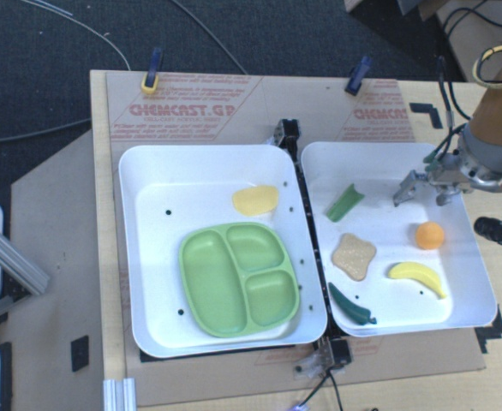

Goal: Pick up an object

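In the right bin point(465, 311) lie a light green flat piece point(345, 202), an orange ball point(430, 235), a yellow banana point(418, 278), a tan bread slice point(354, 256) and a dark green long vegetable point(351, 305). My gripper point(421, 198) hangs over the bin's far right part, above and a little behind the orange ball. Its fingers are spread open with nothing between them. The green piece lies to its left, apart from it.
The left bin point(140, 229) holds a green divided plate point(238, 278) and a pale yellow item point(255, 199) behind it. Black clamps point(288, 132) join the bins at their shared wall. The arm's orange band point(499, 114) stands at the right edge.
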Available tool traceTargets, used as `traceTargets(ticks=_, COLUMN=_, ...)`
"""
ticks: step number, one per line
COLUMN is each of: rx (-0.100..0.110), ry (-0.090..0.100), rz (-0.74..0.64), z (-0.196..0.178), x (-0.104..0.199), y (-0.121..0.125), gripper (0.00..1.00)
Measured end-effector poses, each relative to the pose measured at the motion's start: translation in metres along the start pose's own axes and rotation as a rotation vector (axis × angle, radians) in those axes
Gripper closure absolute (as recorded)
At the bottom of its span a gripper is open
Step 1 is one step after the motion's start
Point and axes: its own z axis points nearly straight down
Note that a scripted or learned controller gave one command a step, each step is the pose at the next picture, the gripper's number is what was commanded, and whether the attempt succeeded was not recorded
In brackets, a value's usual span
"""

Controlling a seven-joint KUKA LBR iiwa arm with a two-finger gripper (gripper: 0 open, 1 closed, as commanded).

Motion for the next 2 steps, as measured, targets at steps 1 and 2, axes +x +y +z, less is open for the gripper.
traceTargets(ticks=1, rx=-0.002, ry=0.003, rz=-0.002, z=0.037, x=0.002, y=0.0, gripper=0.0)
traceTargets(ticks=2, rx=-0.006, ry=0.0, rz=-0.002, z=0.024, x=0.001, y=0.001, gripper=1.0)
